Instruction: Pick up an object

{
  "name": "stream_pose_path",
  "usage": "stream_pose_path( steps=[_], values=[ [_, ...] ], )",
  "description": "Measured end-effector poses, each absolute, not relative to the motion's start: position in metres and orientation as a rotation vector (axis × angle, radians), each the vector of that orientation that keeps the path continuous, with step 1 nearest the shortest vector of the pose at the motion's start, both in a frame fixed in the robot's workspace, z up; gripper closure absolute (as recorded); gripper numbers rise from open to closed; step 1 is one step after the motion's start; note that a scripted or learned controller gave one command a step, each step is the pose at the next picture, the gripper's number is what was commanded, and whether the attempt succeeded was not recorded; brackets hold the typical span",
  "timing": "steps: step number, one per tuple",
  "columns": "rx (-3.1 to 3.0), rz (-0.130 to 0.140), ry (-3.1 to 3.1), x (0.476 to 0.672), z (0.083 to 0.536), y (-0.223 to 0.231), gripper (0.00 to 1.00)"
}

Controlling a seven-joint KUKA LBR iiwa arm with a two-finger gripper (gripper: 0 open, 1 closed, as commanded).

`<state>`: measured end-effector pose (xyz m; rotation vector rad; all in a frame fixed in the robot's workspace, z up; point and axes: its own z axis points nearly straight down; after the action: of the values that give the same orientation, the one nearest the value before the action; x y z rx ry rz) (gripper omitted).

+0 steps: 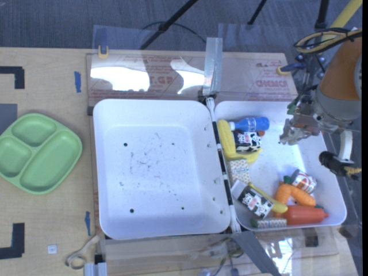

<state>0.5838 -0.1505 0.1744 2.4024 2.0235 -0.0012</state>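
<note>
— The wooden bench (52,85) carries two white bins side by side. Your arm (342,82) comes in over the right bin (340,197). What do you want to know?

— Where is the claw, and is it holding anything?

— Your claw (292,135) hangs over the far part of the right bin, above bare white floor. Nothing shows in it. Whether it is released or clenched, I cannot tell; it is too small and blurred.

— What can you see for it to pick?

— All of it lies in that same bin. Just on the left-bin side of your claw lies a blue bottle (252,123), and beside the bottle, nearer the camera, a cow-print carton (248,141) against a yellow corn cob (227,140). Towards the camera from your claw you have a red-and-white can (304,182), an orange carrot (294,194) touching it, and a red piece (303,214) at the near wall. A second cow-print carton (255,203) lies near them, on the side of the divide.

— And the rest?

— The left bin (115,119) sits well apart from your claw, and beyond it, farthest off, rests a green divided plate (39,152) on the bench
</note>
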Motion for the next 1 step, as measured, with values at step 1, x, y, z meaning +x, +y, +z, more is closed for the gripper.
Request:
stream_pose_path(
  steps=[1],
  values=[
    [2.696,-0.003,1.616,0.5848,0.1345,-0.1816,1.00]
  ],
)
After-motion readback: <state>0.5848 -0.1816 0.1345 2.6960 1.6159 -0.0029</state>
